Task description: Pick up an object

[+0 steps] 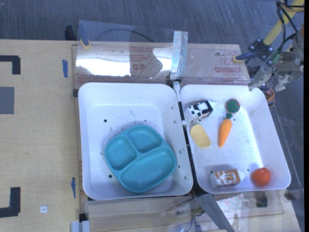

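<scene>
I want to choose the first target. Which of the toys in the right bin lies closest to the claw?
The toy carrot with its green top: it lies in the bin's far right part, nearest the claw. The tomato, lemon and cow lie farther.

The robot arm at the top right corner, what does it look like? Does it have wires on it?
The claw end is a knobbly grey metal cluster with small dark parts. Yes, it has wires: black cables loop above it, beside a slanted yellow piece. A little blue bit sticks out on its left side. It is too small and blurry to make out any markings.
</scene>
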{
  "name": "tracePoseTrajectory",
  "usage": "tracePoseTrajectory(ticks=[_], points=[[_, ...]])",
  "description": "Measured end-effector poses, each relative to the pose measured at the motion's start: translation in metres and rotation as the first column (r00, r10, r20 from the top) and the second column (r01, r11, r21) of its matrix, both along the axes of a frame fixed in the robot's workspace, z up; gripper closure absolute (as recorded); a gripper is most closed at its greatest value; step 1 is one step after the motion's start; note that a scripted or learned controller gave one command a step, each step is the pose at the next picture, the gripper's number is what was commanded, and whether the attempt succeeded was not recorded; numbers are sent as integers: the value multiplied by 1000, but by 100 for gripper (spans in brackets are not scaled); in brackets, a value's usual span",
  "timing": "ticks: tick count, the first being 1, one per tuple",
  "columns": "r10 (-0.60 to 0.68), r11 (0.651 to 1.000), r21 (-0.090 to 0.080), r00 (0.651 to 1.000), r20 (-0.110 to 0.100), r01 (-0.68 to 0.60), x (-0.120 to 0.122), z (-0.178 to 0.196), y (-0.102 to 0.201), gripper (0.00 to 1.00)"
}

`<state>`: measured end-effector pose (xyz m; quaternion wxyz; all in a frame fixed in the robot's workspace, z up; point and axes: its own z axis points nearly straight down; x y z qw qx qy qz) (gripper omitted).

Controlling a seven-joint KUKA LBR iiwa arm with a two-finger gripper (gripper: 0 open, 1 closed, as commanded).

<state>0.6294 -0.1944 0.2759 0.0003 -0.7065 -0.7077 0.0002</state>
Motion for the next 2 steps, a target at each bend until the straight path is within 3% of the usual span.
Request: tracePoseTrajectory(ticks=[2], points=[[0, 1000, 0, 1000, 0, 0, 0, 0, 0, 0]])
